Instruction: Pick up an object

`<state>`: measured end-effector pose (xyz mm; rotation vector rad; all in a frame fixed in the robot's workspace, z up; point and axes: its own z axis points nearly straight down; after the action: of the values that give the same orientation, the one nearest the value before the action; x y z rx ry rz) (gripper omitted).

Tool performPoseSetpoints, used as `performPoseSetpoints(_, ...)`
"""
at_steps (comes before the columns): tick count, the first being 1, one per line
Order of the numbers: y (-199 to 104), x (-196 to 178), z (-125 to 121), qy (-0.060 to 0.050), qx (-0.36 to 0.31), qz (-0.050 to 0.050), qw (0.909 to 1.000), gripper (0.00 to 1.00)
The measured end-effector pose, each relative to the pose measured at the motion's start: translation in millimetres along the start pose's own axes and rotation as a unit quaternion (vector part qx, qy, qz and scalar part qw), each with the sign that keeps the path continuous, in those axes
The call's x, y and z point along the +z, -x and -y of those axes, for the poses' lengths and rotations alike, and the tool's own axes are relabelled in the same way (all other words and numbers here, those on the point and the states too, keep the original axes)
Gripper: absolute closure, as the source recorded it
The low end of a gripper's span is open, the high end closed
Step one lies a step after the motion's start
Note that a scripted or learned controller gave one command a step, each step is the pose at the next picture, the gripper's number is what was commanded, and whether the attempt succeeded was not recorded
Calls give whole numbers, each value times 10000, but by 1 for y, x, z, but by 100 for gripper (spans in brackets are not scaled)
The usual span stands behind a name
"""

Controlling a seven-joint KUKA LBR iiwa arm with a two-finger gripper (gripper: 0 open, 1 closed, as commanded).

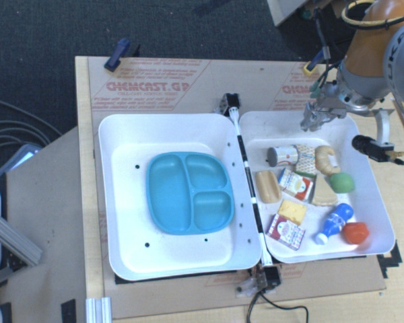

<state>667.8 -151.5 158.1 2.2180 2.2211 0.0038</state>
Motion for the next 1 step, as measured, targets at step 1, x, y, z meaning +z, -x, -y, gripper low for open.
performPoseSetpoints(1, -70, -27, 20, -22, -4, -12, 10000, 100)
